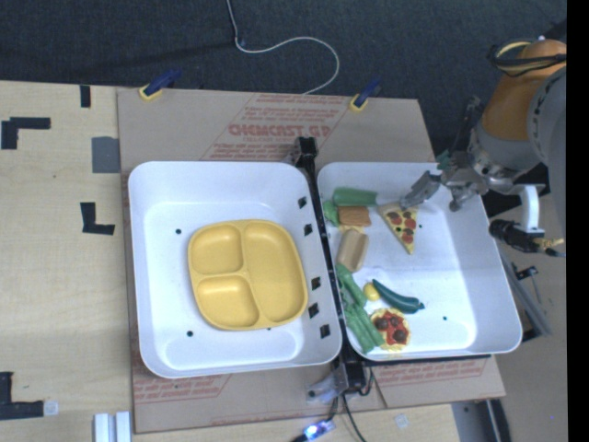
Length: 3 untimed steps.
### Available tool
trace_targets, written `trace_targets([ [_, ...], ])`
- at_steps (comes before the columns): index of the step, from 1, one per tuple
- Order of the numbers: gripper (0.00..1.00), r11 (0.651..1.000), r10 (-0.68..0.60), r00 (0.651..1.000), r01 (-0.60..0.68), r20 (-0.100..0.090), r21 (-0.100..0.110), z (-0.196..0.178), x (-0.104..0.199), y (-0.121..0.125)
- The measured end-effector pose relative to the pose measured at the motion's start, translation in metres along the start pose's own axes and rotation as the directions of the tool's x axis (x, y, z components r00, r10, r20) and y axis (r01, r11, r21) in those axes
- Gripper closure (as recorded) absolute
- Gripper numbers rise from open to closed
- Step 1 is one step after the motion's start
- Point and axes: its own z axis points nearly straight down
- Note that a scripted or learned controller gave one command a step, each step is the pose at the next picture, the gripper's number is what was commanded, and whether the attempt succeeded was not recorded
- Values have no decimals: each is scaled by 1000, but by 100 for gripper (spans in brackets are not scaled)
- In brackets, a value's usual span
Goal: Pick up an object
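I see two white bins side by side on the worktop point(55, 247). The left bin point(156, 191) holds a yellow plate point(247, 274) with three parts in it. The plate lies flat in the middle of that bin.

The right bin point(479, 311) holds toy food. A pizza slice point(402, 226) lies near the far side, with its point aimed at the near side. To its left are a green piece point(354, 196) and a small brown piece point(353, 216) just below it. A tan piece point(352, 248) lies a bit nearer. Along the left wall of this bin runs a long green bean point(354, 309). Near it are a small yellow thing point(371, 292), a dark green pepper point(398, 298) and a round red and yellow piece point(391, 326).

The arm point(515, 109) comes in from the right. Its end effector point(425, 190) hangs over the far right part of the right bin, just above the pizza slice. I can't tell if it is spread or pressed together, and I see nothing in it.

A white cable point(276, 46) curls on the dark floor past the far edge.
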Motion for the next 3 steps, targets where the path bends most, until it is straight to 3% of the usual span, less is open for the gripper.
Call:
trace_targets([
  [1, 0, 1000, 1, 1000, -1, 0, -2, 59, -7, 0],
  [2, 0, 1000, 0, 1000, 0, 2, -5, 61, -6, 1],
  [3, 100, 1000, -2, 1000, 2, 3, -7, 49, -6, 2],
])
